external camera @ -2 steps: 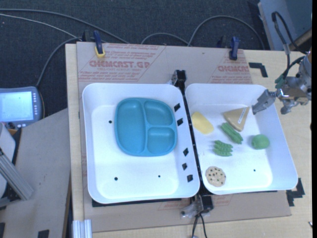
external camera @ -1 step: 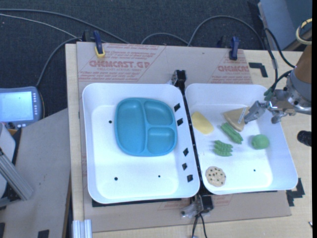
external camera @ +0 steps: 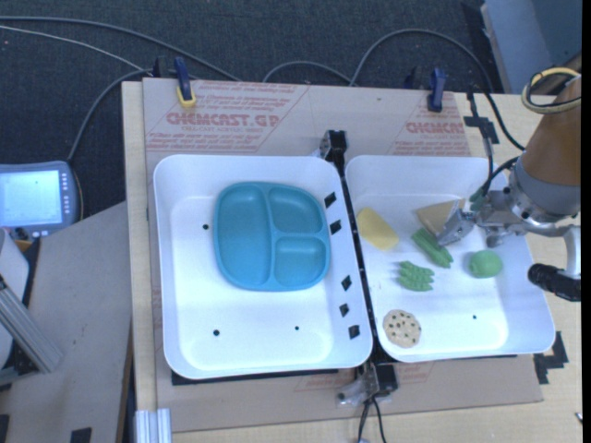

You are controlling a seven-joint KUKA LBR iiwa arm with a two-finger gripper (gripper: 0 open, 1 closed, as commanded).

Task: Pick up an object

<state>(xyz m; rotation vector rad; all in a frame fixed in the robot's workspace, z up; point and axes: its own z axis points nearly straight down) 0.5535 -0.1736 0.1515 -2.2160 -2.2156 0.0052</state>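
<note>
arm [external camera: 557, 146] cropped at right, fingers' [external camera: 454, 233] gap unclear

**Printed text on the backing board**

"CHEMCAST G.P" is read in red letters on the brown board [external camera: 231, 113] behind the left bin. The same red print is repeated behind the right bin, where "CHEMCAST" can be made out. Smaller lines beneath are illegible.

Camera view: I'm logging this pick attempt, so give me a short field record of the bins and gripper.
left bin: holds blue divided plate
right bin: yellow piece, tan wedge, long green piece, ridged green piece, round green piece, cookie
gripper: low in the right bin, between tan wedge and long green piece
grasp: cannot tell
</note>
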